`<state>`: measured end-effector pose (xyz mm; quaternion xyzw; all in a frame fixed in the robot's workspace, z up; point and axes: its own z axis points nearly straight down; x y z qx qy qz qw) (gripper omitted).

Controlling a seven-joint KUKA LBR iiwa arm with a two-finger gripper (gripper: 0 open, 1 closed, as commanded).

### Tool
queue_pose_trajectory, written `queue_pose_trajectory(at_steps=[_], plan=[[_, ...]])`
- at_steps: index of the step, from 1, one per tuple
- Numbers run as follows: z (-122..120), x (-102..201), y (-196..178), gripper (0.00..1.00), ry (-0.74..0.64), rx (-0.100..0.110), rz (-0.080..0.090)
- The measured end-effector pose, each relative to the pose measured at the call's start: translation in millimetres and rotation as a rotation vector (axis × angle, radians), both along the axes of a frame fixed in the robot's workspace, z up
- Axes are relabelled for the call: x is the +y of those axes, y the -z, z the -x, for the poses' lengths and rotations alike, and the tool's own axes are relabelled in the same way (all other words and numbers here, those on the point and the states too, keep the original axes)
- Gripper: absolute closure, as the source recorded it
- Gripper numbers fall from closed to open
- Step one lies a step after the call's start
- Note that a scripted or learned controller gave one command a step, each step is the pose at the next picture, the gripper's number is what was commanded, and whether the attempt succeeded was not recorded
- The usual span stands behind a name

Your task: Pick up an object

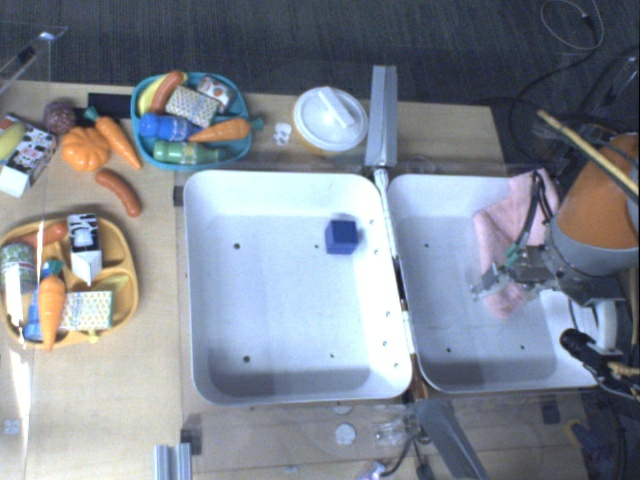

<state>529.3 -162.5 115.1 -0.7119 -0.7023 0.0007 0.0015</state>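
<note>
**Bench with two bins, arm over the right bin**

On the bench's left edge sits a yellow tray (125, 298) of toy food, carrots and small cartons among them; above it lie a small pumpkin (83, 149), a loose carrot (121, 142) and a sausage (119, 192); near the bench's far edge stands a blue bowl (240, 148) heaped with more toy food, and beside it to the right a white-lidded tub (331, 118).

The left bin (290, 368) holds one blue cube (342, 236), lying toward its far right corner, clear of the walls, with nothing touching it.

A grey upright bar (381, 118) rises at the far end of the seam between the bins.

The right bin (450, 368) holds a pink cloth (500, 230), crumpled against its right side; the gripper (492, 283) is low over the cloth's near end, touching or just above it; whether its fingers are released or clenched cannot be told, since they blur into the cloth; the arm (598, 218), grey with an orange band, covers the bin's right edge, with cables beside it.
</note>
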Motion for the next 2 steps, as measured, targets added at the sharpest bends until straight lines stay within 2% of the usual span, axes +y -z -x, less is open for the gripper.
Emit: queue_pose_trajectory(at_steps=[1, 2], plan=[[-20.5, 4.1, 25.1, 0.00, -0.054, -0.013, 0.005], [-51.0, 73.4, 24.4, 0.00, -0.304, -0.019, 0.004]])
